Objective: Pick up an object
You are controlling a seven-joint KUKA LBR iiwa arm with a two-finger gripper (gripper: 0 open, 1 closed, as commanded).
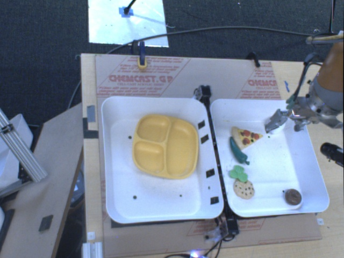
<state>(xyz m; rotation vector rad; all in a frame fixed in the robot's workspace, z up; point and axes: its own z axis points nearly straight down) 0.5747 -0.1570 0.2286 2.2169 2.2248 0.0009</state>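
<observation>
The right bin [312,160] holds several toy foods: a pizza slice [245,136], a dark green pepper [238,150], a small green leafy piece [237,172], a chocolate-chip cookie [243,189] and a brown round piece [293,196]. My gripper [286,123] hangs over the bin's upper right part, to the right of the pizza slice and apart from it. Its fingers [274,121] are open with nothing between them.
The left bin [115,144] holds a yellow divided plate [165,145]. A black divider with clips [210,144] runs between the bins. A cable crosses the bench behind them, and a metal frame [21,152] stands at the far left.
</observation>
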